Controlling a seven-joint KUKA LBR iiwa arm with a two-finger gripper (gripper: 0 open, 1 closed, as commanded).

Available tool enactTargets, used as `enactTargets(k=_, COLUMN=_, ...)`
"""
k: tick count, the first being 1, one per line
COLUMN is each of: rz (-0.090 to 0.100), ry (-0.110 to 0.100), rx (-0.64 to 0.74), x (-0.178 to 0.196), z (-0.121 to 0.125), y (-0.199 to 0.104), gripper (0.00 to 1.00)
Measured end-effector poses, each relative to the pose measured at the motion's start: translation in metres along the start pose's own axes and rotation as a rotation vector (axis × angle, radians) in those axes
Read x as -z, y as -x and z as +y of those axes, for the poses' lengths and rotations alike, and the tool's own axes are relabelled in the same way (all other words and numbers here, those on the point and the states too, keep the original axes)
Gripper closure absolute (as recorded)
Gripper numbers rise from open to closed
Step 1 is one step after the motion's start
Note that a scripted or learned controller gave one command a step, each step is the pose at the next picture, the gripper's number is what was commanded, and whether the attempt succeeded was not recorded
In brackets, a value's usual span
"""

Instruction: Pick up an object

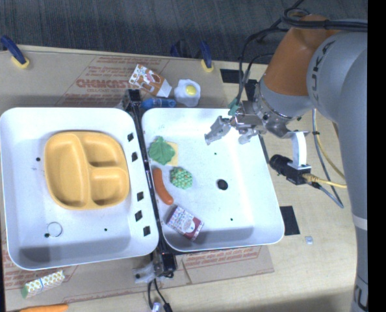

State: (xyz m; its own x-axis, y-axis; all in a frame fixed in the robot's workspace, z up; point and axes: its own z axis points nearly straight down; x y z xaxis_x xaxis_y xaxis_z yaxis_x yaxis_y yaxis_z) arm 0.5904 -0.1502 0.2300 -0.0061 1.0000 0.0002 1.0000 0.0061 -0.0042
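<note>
Clearly, the sausage (162, 184), broccoli (180, 177) and carton (184, 221) lie along the right bin's (258, 194) left side at frame centre, while the gripper (231, 131) hangs upper right, fingers spread, holding nothing, likely poised to descend.

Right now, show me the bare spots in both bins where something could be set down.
Right bin: bare floor from the small dark hole out to its right wall and near rim. Its left strip is crowded: lettuce, broccoli, sausage, red carton. Left bin: the yellow tray fills the middle; the strip along the near rim is free.
</note>
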Motion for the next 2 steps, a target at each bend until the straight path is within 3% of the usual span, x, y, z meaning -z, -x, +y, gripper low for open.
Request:
enactTargets(k=1, rz=0.0, ry=0.001, rx=0.144, x=-0.138, z=0.026, y=-0.045, gripper=0.0)
enactTargets(k=2, rz=0.001, ry=-0.001, rx=0.107, x=-0.139, z=-0.056, y=-0.055, gripper=0.0)
